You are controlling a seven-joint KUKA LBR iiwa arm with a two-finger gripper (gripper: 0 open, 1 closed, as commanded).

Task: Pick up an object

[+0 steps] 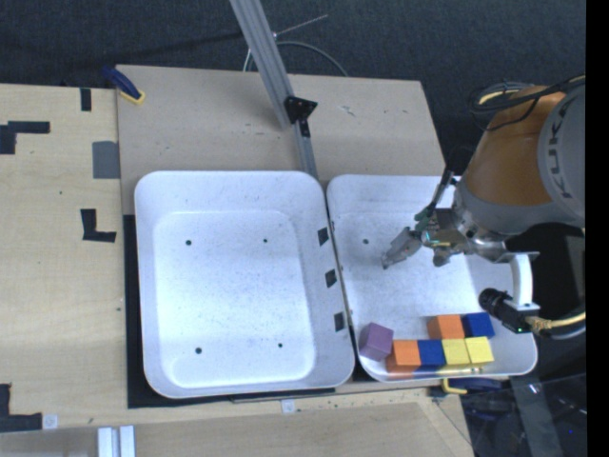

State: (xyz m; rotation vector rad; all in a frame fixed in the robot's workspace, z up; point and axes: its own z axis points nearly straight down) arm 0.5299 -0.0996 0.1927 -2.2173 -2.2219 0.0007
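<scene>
Several small blocks lie along the near edge of the right bin [381, 198]: a purple block [377, 340] at the left, then an orange block [406, 352], a blue block [431, 351], two yellow blocks [467, 351], with another orange block [444, 327] and a blue block [479, 325] behind them. My gripper [395, 254] hangs over the middle of the right bin, fingers pointing left and down, well behind the blocks. Nothing sits between its fingers.
The left bin [152, 198] stands beside the right one. A slanted metal pole [266, 50] rises from behind the bins. The arm's orange band [509, 165] and cables occupy the right side.
</scene>
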